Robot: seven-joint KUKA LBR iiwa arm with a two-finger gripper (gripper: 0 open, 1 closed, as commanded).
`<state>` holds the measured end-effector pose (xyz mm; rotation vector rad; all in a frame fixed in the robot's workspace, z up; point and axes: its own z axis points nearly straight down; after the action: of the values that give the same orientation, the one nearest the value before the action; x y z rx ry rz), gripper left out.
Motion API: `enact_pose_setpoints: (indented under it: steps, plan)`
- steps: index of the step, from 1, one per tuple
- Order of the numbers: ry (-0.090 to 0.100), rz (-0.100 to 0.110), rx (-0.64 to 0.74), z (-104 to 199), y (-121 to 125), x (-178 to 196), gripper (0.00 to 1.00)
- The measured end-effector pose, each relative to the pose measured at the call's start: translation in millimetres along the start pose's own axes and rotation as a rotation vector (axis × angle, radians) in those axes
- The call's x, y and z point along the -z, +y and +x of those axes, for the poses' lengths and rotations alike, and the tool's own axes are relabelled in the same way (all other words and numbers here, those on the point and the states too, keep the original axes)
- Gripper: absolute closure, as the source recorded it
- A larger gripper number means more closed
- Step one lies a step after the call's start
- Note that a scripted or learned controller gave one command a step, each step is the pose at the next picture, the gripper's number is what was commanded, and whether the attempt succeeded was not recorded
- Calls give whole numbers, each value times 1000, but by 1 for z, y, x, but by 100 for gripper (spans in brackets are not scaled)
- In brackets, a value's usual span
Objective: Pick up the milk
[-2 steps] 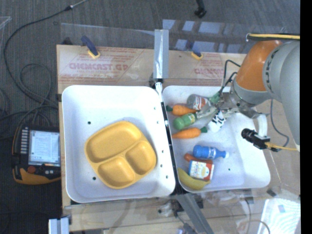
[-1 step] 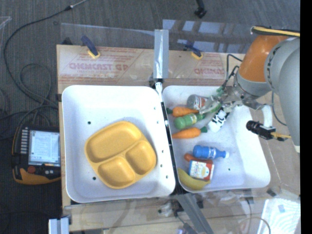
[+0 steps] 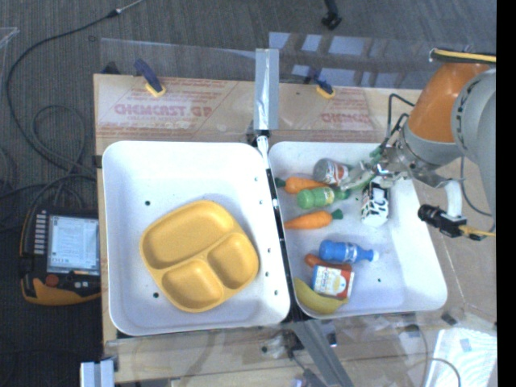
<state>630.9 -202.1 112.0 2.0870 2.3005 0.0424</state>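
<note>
A dark grey carpeted floor surrounds the bench, with a thin black cable looping across it at the upper left and the black feet of a wheeled chair cut off by the top edge. On the floor at the left lies an orange-and-black handheld control pendant with a pale screen. The bench top is a brown board printed with faded red lettering, partly covered by a clear sheet whose edges are hard to follow. On it sit two shallow white bins: the left white bin holds a yellow plastic tray with three compartments, and the right white bin holds the smaller items. The grey arm with its orange band enters from the right, its body cut off by the frame, and the two-finger gripper hovers at the bin's upper middle; whether its fingers are apart or together cannot be made out against the clutter. Just below the gripper stands the milk, a small white carton with black patches, near the bin's right wall. To its left lie a silver can, two orange carrots, and a green bottle; lower down lie a blue bottle, a red-and-white carton and a yellow banana partly hidden under that carton.
</note>
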Motion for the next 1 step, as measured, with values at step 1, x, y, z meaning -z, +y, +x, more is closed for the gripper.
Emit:
enact_pose_setpoints:
  steps: [1]
  plan:
    - [-17, -18, -11, 7, -17, 1, 0]
